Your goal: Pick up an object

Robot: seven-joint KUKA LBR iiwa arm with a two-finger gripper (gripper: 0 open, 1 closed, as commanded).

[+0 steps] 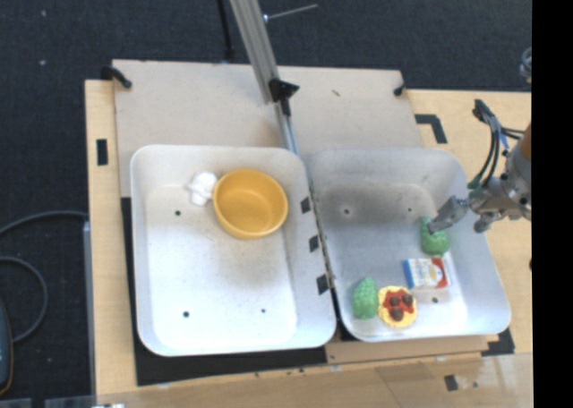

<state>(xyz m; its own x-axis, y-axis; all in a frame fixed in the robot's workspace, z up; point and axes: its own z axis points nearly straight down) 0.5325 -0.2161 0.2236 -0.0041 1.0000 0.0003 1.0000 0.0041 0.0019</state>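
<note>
My gripper (pixel 464 218) reaches in over the right side of the right bin (pixel 376 174), and it is open, with nothing between its fingers. One finger (pixel 448 213) points down-left, and its tip is just above a small green object (pixel 435 239) lying on the bin floor. In front of that lie a white, blue and red carton (pixel 425 272), a yellow and red item (pixel 397 305) and a second green object (pixel 364 297).
The left bin (pixel 224 308) holds a yellow bowl (pixel 251 203) and a small white object (pixel 202 186) at its back. A slanted metal pole (pixel 255 35) rises behind the bins. Cables (pixel 492 142) hang near the arm at the right.
</note>
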